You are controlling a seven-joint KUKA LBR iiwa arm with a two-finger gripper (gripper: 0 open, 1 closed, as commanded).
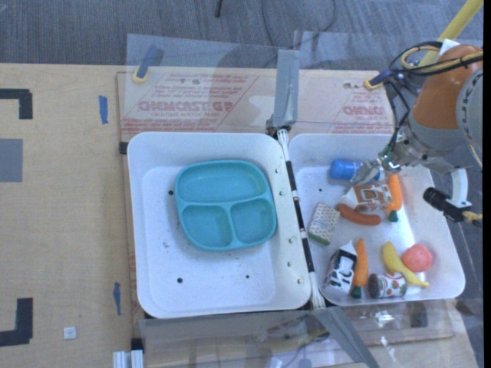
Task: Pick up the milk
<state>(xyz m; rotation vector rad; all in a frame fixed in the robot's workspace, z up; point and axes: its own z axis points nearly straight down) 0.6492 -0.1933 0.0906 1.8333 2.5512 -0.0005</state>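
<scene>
The wooden worktop (61,228) carries two white bins. The left bin (153,282) holds a teal divided plate (225,204). The grey arm (449,102) with its orange band reaches over the right bin's (453,282) far side. Its gripper (367,173) hangs between a blue cup (343,168) and an orange-and-white carton (374,197); whether it is clenched or released, I cannot tell. The milk carton (341,269), black-and-white, lies near the front left corner, beside a carrot (360,263). Nearby are a banana (399,262), a sausage (357,215) and a pink fruit (418,257).

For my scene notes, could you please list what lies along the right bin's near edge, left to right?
Black-and-white milk carton → carrot → small can → banana → pink-red fruit.
</scene>
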